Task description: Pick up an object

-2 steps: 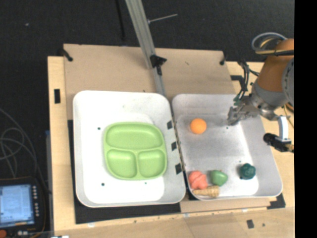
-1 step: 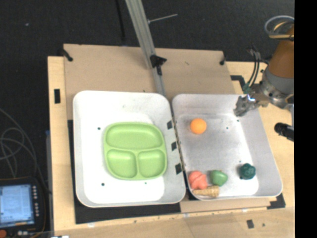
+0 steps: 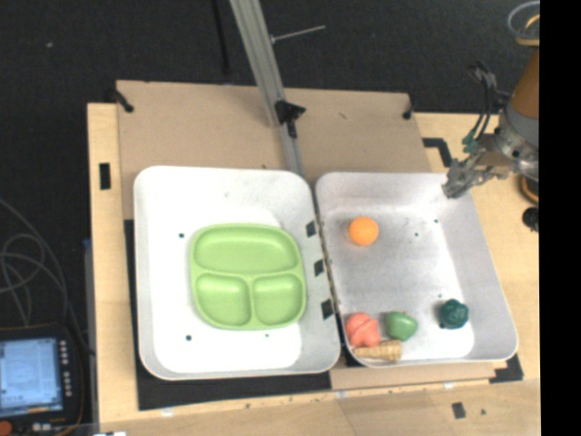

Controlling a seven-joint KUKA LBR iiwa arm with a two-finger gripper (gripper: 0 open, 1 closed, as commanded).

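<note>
Orange, round, smooth ball (image 3: 363, 232): lying in right-hand shallow white bin (image 3: 413, 271), near far wall. Grey two-finger gripper (image 3: 454, 185): at far-right rim; grip state indeterminable.

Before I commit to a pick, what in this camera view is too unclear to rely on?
- Claw: small and dark at the right bin's far right corner; whether it is open or shut cannot be told.
- Arm: cut off by the view's right side.
- Pink object, green object and a tan piece crowd the near corner; too small to tell what they are or whether they touch.
- Dark green object: too blurred to tell its shape.
</note>
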